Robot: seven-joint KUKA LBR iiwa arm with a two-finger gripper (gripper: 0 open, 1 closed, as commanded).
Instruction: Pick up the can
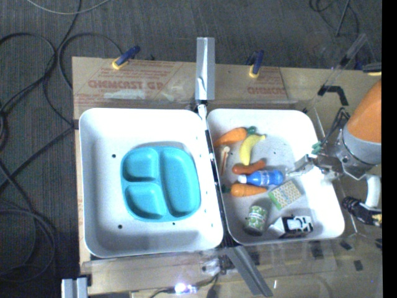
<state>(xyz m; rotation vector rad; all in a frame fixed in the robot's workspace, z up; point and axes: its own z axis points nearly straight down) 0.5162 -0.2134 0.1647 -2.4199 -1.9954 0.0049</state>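
Reaching in over the right bin point(322, 143), the arm point(363, 132) hangs its gripper point(308, 162) above the rim, whether released or clenched I cannot tell. The can point(255, 218) lies near the front wall beside a black box point(296, 225); I'd descend straight, clear of the blue bottle point(263, 179).

A robotics lab: two white bins point(87, 166) sit on a cardboard-covered bench point(142, 82) held by clamps point(126, 57), with loose cables point(37, 48) trailing across dark carpet point(260, 17).
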